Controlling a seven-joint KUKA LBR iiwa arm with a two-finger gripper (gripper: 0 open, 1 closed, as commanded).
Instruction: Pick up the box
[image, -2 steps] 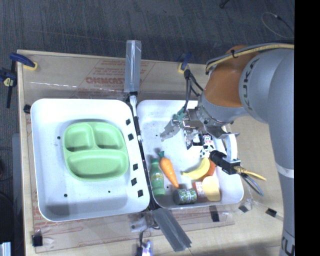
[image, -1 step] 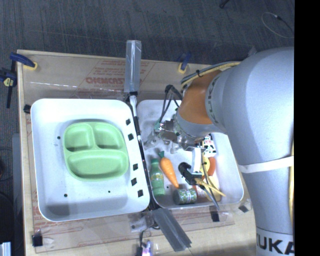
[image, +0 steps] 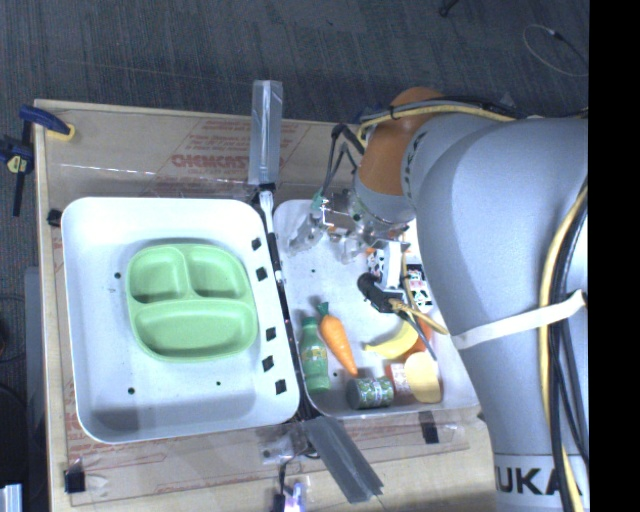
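The box (image: 392, 268) is small and white with dark print. It lies in the right bin (image: 330, 290) near its right side, partly hidden under the arm. My gripper (image: 328, 238) hangs over the far left corner of that bin, to the left of the box and apart from it. Its fingers stand open with nothing between them.
Nearer in the right bin lie a green bottle (image: 314, 355), a carrot (image: 339, 343), a banana (image: 396, 343), a can (image: 373, 392) and a yellow block (image: 424, 378). The left bin (image: 90, 300) holds a green divided plate (image: 192, 300). The arm covers the bin's right edge.
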